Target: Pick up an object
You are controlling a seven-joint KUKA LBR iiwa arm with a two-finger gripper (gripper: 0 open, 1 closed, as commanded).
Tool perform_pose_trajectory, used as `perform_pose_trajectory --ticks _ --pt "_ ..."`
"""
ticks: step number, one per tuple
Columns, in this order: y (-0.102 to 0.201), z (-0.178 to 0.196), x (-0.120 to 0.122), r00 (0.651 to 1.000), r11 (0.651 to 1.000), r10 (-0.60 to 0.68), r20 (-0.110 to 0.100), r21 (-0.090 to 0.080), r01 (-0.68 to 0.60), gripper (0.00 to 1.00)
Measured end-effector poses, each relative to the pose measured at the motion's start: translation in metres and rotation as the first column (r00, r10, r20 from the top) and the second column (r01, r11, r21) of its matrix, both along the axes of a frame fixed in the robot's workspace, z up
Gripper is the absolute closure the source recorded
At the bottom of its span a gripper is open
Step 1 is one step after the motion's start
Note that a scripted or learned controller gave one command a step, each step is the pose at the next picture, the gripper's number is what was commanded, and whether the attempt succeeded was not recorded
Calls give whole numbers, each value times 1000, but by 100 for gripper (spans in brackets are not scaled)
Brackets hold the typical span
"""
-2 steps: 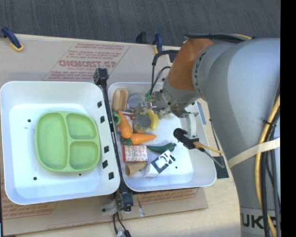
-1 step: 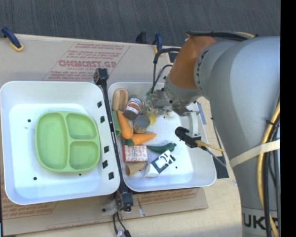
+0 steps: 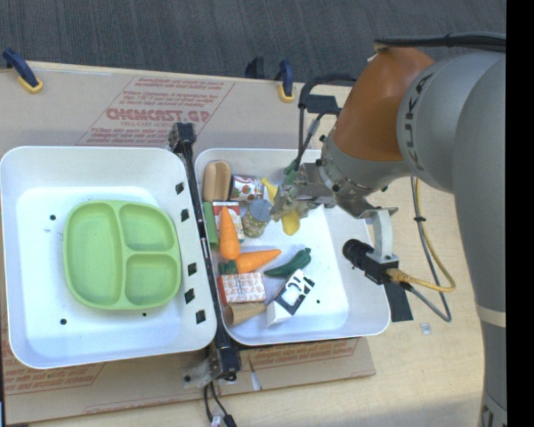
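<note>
The right bin [image 3: 360, 314] holds a heap of small things. My gripper [image 3: 290, 196] hangs over the bin's upper middle, just above a yellow piece [image 3: 290, 225] and beside a grey-lidded jar [image 3: 256, 216]. A tan bun [image 3: 216, 182] and a small printed packet [image 3: 246, 188] lie at the back left. One orange carrot [image 3: 229, 232] lies along the left wall and a second carrot [image 3: 260, 259] points right. To its right lies a dark green vegetable [image 3: 294, 260]. In front are a red-and-white packet [image 3: 242, 287], a black-and-white box [image 3: 294, 290] and a brown cone [image 3: 240, 311].
The left bin [image 3: 27, 327] holds a light green divided plate [image 3: 122, 254]. A black divider [image 3: 196, 229] runs between the bins. The arm's grey and orange body [image 3: 400, 114] covers the right bin's far right corner. Bare white floor shows at the right bin's front right.
</note>
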State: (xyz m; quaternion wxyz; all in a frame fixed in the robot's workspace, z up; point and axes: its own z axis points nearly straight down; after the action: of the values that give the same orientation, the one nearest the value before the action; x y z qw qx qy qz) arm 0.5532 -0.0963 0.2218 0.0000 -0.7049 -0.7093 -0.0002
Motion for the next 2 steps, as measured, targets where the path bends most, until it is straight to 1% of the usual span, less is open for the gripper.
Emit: perform_pose_trajectory --ticks 2 --pt "1 20 2 1000 1000 9 2 0 -9 100"
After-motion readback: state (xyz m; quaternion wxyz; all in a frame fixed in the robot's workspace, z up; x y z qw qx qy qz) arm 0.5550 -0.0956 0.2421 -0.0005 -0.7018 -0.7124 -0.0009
